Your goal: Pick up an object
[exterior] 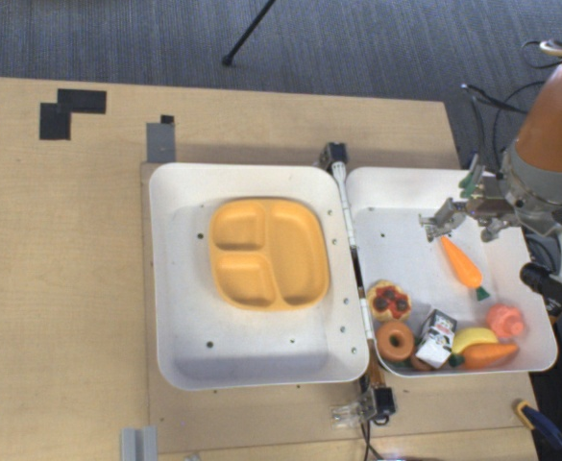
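The tabletop (60, 286) is a light wooden surface and it carries two shallow white bins side by side. The left bin (180, 353) holds one thing, a yellow divided plate (266, 253), which lies flat near the middle. The right bin (386, 233) holds all the small toy foods. Most of them are crowded along its near edge: a brown donut (395, 339), a small tart with red fruit (389, 300), a little black and white box (437, 337), a banana (475, 337), an orange carrot-like piece (488, 354) and a pink piece (505, 320) close to the near right corner. One carrot (462, 263) lies alone, nearer to the right edge, pointing toward the far side of the bin.

The grey and orange arm (554, 133) reaches in from the right, and the gripper (453, 217) hangs over the far right part of the right bin, just beyond the tip of the lone carrot. The fingers look spread apart and nothing is between them, so no object is picked up yet.

The lone carrot seems the nearest candidate. I think the risk is that the fingers come down on its narrow tip, not its body, and then the smooth round toy can roll or slip out. If the arm goes instead to the crowded near edge, the fingers may push the neighbours or catch two things together.
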{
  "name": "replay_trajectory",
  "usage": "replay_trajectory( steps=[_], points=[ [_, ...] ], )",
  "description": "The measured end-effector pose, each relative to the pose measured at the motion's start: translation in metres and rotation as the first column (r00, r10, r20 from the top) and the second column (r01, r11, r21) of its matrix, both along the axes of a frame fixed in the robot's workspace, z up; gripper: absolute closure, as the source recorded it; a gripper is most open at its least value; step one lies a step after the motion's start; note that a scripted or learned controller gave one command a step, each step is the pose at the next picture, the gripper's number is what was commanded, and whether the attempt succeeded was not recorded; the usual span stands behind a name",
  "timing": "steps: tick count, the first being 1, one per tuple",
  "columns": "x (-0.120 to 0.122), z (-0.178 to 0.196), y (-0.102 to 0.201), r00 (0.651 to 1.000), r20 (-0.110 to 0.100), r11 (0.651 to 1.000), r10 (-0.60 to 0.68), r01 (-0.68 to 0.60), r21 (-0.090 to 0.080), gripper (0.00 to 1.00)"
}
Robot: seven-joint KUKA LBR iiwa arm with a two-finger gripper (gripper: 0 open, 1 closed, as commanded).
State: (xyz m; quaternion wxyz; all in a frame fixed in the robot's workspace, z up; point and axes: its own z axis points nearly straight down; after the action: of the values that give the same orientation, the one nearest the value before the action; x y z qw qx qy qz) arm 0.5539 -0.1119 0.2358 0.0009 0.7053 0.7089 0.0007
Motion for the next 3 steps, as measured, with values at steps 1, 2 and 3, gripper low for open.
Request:
replay_trajectory(
  steps=[1, 2, 3],
  points=[
    [-0.004, -0.137, -0.047, 0.974, 0.000, 0.974, -0.225, 0.225, 0.001, 0.00],
    [-0.010, -0.149, -0.029, 0.941, 0.006, 0.941, 0.339, -0.339, -0.004, 0.00],
    [-0.023, -0.149, -0.002, 0.831, 0.005, 0.831, 0.556, -0.556, -0.009, 0.00]
  ],
)
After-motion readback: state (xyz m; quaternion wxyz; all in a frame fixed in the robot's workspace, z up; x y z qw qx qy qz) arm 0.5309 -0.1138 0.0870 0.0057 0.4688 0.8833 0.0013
